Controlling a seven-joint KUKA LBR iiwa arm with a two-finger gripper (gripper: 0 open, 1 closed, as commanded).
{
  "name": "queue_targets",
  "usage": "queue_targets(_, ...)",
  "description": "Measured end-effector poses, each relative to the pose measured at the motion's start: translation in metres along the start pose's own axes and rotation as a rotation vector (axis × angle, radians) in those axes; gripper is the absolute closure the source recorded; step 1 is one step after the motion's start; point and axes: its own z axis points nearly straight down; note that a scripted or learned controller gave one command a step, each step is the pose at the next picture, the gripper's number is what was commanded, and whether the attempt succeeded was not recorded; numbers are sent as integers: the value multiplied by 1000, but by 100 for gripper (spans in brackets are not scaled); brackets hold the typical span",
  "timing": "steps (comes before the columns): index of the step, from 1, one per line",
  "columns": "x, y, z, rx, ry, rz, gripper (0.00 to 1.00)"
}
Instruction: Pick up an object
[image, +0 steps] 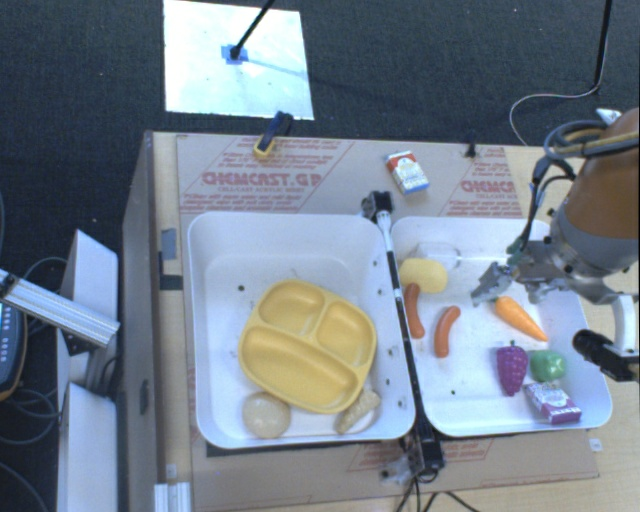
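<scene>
My gripper (515, 287) hangs over the right bin (470, 425), at its upper right part, and its fingers (488, 283) stand apart, open. An orange carrot (521, 318) lies just below it, its top end near the gap between the fingers, and nothing is held. Further left in this bin lie a yellow lemon-like piece (423, 274) and two orange-red sausages (413, 310) (445, 331). Toward the front right are a purple fruit (512, 368), a green piece (547, 365) and a pink packet (552, 402).
The left bin (225, 250) holds a yellow divided plate (307, 345), a beige round piece (266, 414) and a beige chunk (358, 410). A red-and-white box (407, 172) and a yellow-and-black tool (270, 135) lie on the cardboard behind the bins.
</scene>
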Motion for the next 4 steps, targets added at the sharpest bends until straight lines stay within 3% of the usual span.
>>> queue_targets(1, 19, 34, 94, 2, 0, 1, 0)
queue_targets(2, 22, 24, 146, -5, -6, 5, 0)
queue_targets(3, 24, 24, 136, -3, -2, 2, 100)
queue_targets(4, 115, 40, 47, -2, 1, -1, 100)
